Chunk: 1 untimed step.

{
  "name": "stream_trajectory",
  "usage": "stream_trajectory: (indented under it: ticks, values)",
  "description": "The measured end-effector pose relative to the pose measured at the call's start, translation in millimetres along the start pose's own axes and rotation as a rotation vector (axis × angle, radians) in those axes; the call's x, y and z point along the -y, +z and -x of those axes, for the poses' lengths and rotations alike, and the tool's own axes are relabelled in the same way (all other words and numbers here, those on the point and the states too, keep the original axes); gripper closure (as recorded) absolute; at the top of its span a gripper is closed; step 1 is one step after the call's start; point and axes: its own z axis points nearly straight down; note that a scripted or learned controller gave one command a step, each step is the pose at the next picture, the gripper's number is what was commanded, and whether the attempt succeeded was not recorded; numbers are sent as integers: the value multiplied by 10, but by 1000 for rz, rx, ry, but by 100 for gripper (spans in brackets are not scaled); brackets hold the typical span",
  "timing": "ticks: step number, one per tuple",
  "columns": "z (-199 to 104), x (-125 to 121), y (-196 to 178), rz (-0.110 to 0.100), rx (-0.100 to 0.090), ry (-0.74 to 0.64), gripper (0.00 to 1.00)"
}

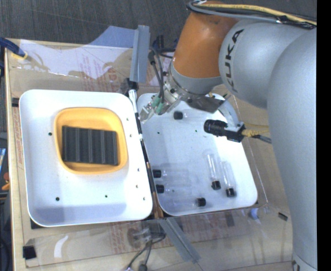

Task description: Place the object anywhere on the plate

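A yellow plate [64, 123] lies in the left bin [41, 191], with a dark ribbed insert [90, 145] in its middle. Several clear tubes with black caps lie in the right bin [182, 140]: two side by side [213, 171] [228, 180] at the lower right, and another [173, 179] near the lower left. A small black piece [178, 116] sits near the bin's top. My gripper [157, 104] hangs under the orange wrist band over the right bin's top-left corner, largely hidden by the wrist. I see nothing held in it.
A grey bar [138, 55] stands upright behind the divider between the bins. A black cylinder with a yellow cable [224, 130] juts from the arm over the right bin. The big grey arm [278, 95] covers the right side. Papers lie under the bins.
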Motion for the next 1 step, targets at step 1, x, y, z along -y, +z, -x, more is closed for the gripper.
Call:
stream_trajectory:
  ticks: [1]
  values:
    - [1, 1, 0, 0, 0, 0, 0]
